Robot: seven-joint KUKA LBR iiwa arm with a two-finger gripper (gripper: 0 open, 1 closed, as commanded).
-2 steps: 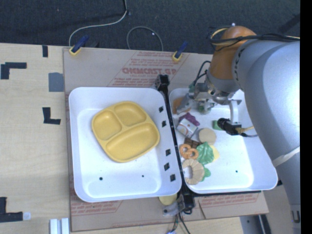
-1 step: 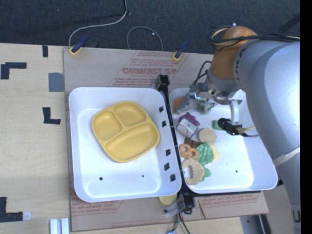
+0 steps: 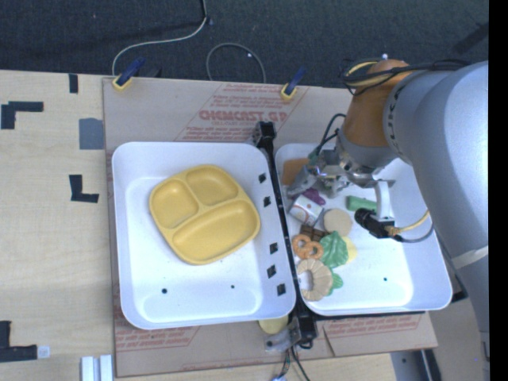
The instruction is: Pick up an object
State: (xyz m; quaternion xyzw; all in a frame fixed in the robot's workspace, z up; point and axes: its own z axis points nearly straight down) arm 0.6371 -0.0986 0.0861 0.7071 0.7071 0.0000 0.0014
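The arm (image 3: 444, 141) looms over the right bin (image 3: 413, 292); gripper (image 3: 317, 182) low among the toy food (image 3: 321, 248); finger state unclear; nothing visibly lifted yet.

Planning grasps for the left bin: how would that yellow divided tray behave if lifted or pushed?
The yellow tray looks like rigid moulded plastic, so probably stiff and light. Lying flat in the left bin, it should slide, not roll. Its broad, low shape likely leaves the raised rim as the main grip.
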